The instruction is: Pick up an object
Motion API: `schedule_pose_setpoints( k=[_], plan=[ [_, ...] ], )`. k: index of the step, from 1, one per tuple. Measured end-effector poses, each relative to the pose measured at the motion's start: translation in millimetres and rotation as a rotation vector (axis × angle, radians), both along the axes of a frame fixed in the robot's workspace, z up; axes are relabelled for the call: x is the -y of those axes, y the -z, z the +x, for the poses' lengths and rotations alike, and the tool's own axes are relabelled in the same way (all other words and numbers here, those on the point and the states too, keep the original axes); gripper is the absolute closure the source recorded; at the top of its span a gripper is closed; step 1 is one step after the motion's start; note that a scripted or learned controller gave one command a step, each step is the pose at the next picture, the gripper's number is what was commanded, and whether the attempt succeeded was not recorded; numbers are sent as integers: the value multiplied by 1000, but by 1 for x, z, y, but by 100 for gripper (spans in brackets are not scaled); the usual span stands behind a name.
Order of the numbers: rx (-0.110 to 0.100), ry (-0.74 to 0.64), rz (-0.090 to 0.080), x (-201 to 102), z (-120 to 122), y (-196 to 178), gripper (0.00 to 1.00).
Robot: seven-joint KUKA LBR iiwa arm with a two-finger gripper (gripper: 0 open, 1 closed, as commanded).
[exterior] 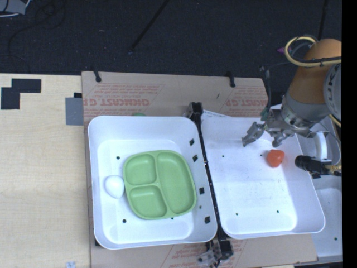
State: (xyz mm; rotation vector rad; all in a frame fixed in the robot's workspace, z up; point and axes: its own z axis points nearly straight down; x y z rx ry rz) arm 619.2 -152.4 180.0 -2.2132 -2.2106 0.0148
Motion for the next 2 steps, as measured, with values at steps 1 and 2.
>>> schedule_pose_setpoints(
  k=[1,2],
  plan=[
    [13,-2,-2,0,3,-8,0],
    [9,-2,-1,-2,-8,43,0]
  ],
)
